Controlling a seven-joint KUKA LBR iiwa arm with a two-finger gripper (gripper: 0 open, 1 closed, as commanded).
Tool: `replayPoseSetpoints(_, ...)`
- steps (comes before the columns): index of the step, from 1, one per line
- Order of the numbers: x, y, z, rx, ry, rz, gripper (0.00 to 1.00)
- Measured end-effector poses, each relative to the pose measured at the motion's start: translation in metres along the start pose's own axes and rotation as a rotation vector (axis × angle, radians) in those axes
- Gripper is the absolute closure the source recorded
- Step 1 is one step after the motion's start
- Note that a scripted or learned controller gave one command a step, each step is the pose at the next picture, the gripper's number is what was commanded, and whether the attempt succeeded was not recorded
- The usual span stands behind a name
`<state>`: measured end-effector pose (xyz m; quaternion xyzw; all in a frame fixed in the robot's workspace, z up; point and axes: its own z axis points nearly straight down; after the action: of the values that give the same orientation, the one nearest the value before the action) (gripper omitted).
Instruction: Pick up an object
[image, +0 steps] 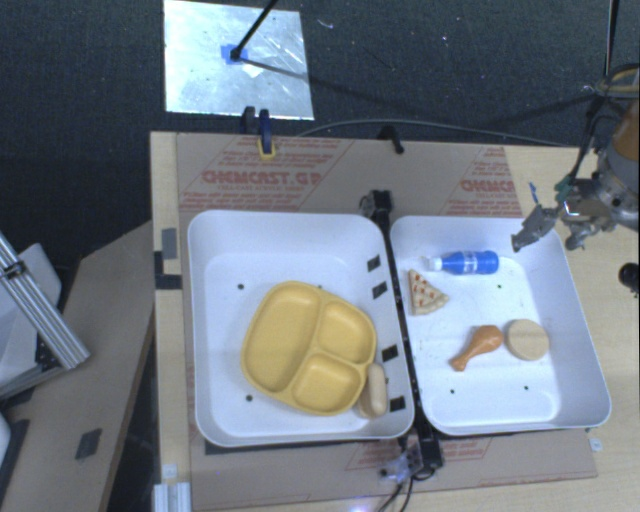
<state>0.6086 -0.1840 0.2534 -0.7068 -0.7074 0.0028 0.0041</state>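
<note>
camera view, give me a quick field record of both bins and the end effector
left bin: yellow divided tray, pale bread roll at its lower right edge
right bin: blue bottle lying flat, pizza slice, drumstick, round tan disc
end effector: over the right bin's upper right rim, holding nothing

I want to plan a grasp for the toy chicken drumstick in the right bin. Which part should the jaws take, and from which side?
Grip the drumstick from above at its narrow shank, between the rounded meaty end and the bone tip. It lies flat and slanted, so set the jaws across its long axis. The round disc sits close beside the thick end, leaving less room there.
</note>
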Motion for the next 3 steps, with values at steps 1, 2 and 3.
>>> replayPoseSetpoints(1,0.001,0.002,-0.007,-0.011,-0.002,-0.003,0.00)
replayPoseSetpoints(2,-0.003,0.005,0.035,-0.009,-0.002,-0.001,0.00)
replayPoseSetpoints(3,-0.001,0.001,0.097,-0.007,-0.001,-0.001,0.00)
